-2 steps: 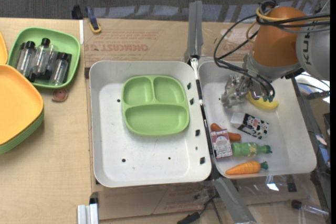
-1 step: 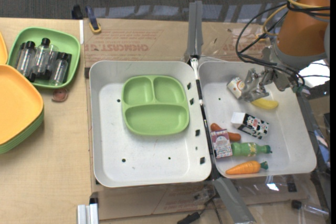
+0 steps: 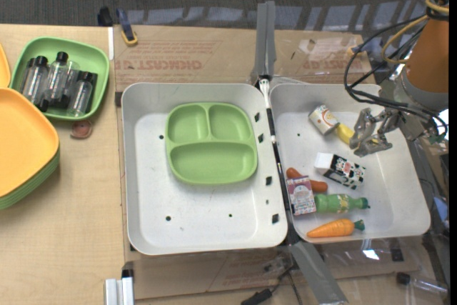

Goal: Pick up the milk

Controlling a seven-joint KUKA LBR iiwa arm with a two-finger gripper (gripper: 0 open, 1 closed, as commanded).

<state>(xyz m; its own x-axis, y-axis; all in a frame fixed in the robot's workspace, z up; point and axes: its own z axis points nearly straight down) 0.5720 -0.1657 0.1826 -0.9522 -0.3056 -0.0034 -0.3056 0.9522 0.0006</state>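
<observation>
The milk (image 3: 341,169), a small white carton with black cow patches, lies on its side on the floor of the right bin (image 3: 400,221), roughly in that bin's middle. Just in front of it a green bottle (image 3: 341,204) lies flat, with a pink-and-white box (image 3: 300,196) at its left end and a small orange-red piece (image 3: 308,181) beside the box. A carrot (image 3: 335,228) lies nearest the front wall. Behind the milk, a tan can (image 3: 323,118) lies tilted, with a yellow piece (image 3: 345,133) touching its right side.

My pincer (image 3: 370,139) hangs over the right bin, just beyond and to the right of the milk, apart from it; I cannot tell how its fingers stand. Above it, my orange band (image 3: 437,57) and looping black cables show at the right.

The left bin (image 3: 136,175) carries a green divided plate (image 3: 211,142) with three compartments. The two white bins meet along a grey strip, and brown cardboard with reversed red lettering lies beneath them. To the left, the counter (image 3: 64,239) is pale wood; on it sit a green tray (image 3: 61,78) with several small dark-capped bottles and a stack of orange plates (image 3: 25,146) at the left edge. Beyond the counter, the floor is dark grey carpet, with chair casters at the far edge.
</observation>
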